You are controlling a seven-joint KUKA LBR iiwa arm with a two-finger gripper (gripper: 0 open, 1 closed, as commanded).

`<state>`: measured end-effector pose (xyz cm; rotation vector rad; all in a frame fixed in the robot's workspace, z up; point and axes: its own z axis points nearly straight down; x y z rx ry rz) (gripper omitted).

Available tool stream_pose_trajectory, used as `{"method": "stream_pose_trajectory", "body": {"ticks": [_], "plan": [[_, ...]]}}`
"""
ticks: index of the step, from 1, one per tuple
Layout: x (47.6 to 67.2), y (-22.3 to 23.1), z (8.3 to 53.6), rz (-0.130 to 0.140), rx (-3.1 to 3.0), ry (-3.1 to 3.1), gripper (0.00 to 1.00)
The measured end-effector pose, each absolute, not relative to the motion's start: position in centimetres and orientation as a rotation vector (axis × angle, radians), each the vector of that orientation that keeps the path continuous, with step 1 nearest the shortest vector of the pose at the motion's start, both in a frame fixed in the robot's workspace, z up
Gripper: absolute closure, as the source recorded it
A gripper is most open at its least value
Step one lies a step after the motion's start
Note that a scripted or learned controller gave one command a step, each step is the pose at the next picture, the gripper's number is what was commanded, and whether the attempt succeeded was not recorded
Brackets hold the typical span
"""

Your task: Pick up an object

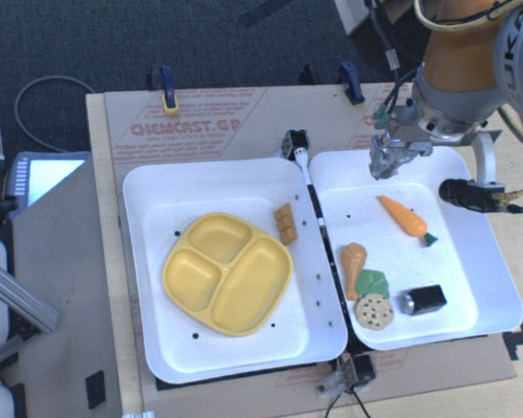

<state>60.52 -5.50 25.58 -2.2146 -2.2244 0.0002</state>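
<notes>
In the right bin [488, 259] lie an orange carrot with a green tip [404, 216], an orange cone-shaped piece [351, 265], a green leafy piece [371, 283], a round cookie [373, 312] and a small dark can on its side [423, 299]. The left bin [144, 256] holds a yellow divided plate [227, 272] and a small brown waffle piece [286, 222]. My gripper [388, 163] hangs over the far edge of the right bin, up and left of the carrot, with nothing seen between its fingers.
Both bins rest on a cardboard sheet [193, 119] clamped at the back. A black divider clip [295, 143] sits between the bins at the far side. A black cylindrical part of the arm [470, 194] juts over the right bin's right side.
</notes>
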Motion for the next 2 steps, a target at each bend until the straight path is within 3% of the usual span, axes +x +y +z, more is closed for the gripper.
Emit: {"method": "stream_pose_trajectory", "body": {"ticks": [1, 2], "plan": [[59.0, -0.4, 24.2, 0.002, -2.213, -2.224, 1.00], [56.2, 5.2, 23.6, 0.003, -2.215, -2.223, 1.00]]}}
